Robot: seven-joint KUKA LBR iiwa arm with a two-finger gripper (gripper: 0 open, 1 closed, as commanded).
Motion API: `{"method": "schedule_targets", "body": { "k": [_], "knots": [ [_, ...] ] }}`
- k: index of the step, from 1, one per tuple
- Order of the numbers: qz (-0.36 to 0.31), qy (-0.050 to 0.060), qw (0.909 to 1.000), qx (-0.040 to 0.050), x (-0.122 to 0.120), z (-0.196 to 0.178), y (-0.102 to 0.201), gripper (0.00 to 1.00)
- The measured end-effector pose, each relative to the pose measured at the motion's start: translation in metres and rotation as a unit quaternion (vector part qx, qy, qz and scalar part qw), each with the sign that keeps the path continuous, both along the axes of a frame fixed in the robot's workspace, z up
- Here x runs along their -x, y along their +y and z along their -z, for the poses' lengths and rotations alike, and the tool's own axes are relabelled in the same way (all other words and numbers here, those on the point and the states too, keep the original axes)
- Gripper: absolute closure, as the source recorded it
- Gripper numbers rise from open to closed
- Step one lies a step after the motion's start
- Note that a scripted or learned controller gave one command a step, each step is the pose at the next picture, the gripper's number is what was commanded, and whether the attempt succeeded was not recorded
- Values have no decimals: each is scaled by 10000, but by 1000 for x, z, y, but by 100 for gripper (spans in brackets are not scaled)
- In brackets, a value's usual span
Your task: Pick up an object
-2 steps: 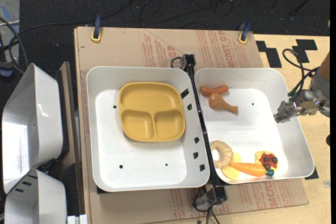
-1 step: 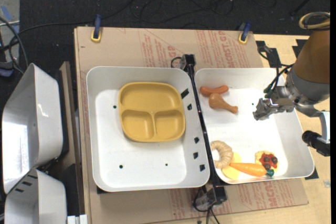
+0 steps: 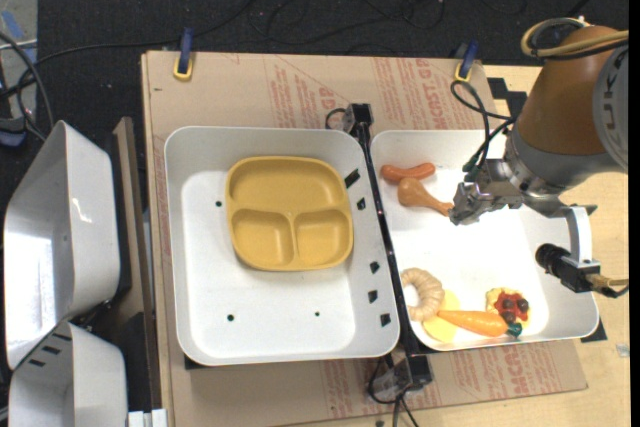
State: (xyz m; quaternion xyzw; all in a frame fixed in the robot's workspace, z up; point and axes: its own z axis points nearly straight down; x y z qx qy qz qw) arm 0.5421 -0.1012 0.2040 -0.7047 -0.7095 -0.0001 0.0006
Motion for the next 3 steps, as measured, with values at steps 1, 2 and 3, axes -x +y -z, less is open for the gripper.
{"method": "schedule_targets", "body": {
  "k": [1, 2, 3],
  "knots": [
    [-4, -16, 10000, 1, -20, -7, 61, 100],
    [-7, -7, 10000, 0, -26, -13, 108, 100],
    [-2, -15, 10000, 3, -43, -10, 151, 100]
  ]
}}
